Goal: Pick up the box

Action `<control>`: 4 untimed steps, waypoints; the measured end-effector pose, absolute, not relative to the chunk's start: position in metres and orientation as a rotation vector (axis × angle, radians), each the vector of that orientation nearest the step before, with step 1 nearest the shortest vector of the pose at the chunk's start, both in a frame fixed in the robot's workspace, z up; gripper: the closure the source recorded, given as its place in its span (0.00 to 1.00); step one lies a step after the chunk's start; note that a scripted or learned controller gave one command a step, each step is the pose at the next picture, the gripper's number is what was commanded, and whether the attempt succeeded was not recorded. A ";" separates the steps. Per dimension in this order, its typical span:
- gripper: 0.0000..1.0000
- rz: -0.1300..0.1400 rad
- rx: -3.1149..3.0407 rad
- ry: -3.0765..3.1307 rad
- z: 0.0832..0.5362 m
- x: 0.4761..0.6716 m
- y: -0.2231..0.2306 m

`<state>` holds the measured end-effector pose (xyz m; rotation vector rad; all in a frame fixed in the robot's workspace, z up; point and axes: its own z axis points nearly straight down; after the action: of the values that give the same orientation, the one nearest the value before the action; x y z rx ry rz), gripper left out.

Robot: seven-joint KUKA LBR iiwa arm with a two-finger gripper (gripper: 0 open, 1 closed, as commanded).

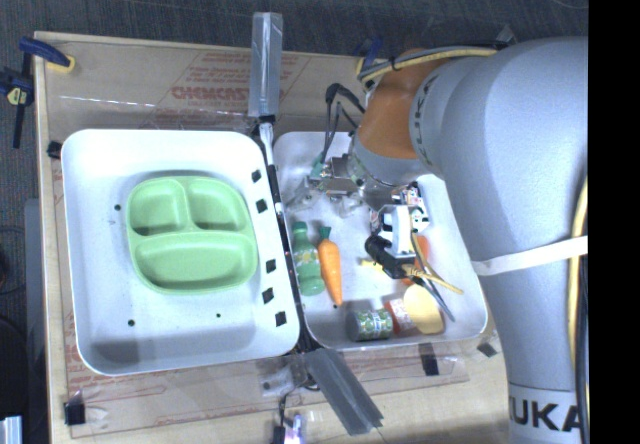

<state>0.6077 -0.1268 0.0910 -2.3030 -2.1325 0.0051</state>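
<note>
Desk (150, 82): pale board carrying two shallow white bins side by side.
Left bin (90, 332): holds one green divided plate (190, 232) lying flat near its middle.
Right bin (300, 157): holds all the small items, and the arm (520, 152) reaches into it.
Arm: grey with an orange band above the wrist, covering the far right part of the right bin.
Gripper (336, 182): low over the far end of the right bin, towards the wall shared with the left bin. Whether it is wide or narrow cannot be told from this view, and nothing is seen held in it.
Box (400, 310): small orange-red pack at the near end of the right bin, between a can and a yellow item, touching or just beside both. Its edges are too small to make out. It lies well apart from the gripper.
Can (373, 324): green-labelled, on its side, to the left of the box.
Yellow item (428, 314): rounded, to the right of the box.
Carrot (330, 272): orange, lying lengthwise in the middle of the right bin.
Bottle (308, 262): green, just beside the carrot, against the shared wall.
</note>
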 end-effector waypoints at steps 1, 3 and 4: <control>1.00 0.006 -2.300 -2.135 0.101 0.608 -0.127; 1.00 0.007 -2.294 -2.140 0.121 0.608 -0.127; 1.00 0.005 -2.336 -2.096 0.192 0.559 -0.015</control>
<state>0.5595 -0.0151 0.1917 -2.3355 -2.0957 0.0049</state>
